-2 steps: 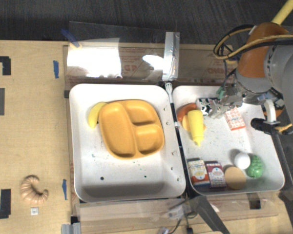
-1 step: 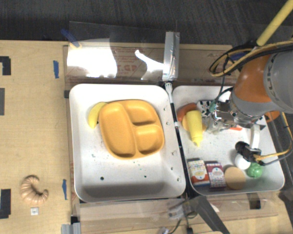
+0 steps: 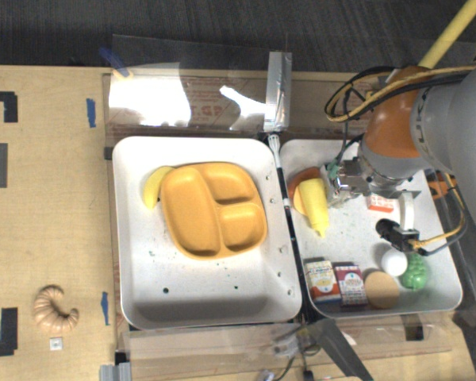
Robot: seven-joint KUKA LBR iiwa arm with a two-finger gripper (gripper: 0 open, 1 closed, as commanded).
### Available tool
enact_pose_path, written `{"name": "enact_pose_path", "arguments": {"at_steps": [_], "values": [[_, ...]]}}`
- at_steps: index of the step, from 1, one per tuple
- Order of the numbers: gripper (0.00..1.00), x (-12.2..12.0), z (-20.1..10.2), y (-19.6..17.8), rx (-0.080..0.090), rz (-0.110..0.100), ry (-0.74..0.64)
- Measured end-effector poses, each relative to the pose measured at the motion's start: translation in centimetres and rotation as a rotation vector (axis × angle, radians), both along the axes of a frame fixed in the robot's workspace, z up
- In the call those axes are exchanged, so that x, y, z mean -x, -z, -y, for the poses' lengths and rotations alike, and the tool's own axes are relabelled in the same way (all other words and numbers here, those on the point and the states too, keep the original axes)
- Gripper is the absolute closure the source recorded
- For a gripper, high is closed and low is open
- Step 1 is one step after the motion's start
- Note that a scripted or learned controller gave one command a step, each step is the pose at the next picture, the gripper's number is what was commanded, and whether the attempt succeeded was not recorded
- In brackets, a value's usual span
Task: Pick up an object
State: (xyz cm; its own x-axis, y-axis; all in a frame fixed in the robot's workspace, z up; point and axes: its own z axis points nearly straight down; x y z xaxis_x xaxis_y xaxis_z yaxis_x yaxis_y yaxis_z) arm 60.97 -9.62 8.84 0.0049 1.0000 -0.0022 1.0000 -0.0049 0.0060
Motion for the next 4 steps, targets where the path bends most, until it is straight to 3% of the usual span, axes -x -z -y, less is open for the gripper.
{"name": "enact_pose_path", "arguments": {"at_steps": [1,2,3,4], "values": [[1.00,-0.1,0.0,-1.1,0.001,0.004,0.000],[0.00,-0.1,0.0,-1.0,0.001,0.002,0.001],[0.00,-3.4,0.5,0.1,-0.005,-0.022,0.160],[1.00,-3.4,0.5,-0.9,-0.004,-0.025,0.159]]}}
